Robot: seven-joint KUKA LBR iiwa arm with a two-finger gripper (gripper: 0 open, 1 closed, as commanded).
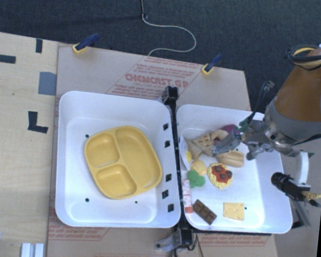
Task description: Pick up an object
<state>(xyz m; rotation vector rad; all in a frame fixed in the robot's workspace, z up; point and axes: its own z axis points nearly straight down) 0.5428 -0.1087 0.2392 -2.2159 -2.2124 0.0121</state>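
The arm reaches in from the right, and its fingers [226,143] hang low over the right bin [265,217], amid a cluster of toy food; whether they are parted or closed, or hold anything, I cannot tell. Touching or just beside them lie a tan wedge [202,142], a dark purple piece [229,129] and a pale bread roll [233,158], with a small pizza [220,175], a green piece [196,180], a chocolate bar [204,211] and a cheese square [233,210] nearer the camera. Well apart from the fingers, in the left bin [66,200], rests a yellow divided tray [123,161].
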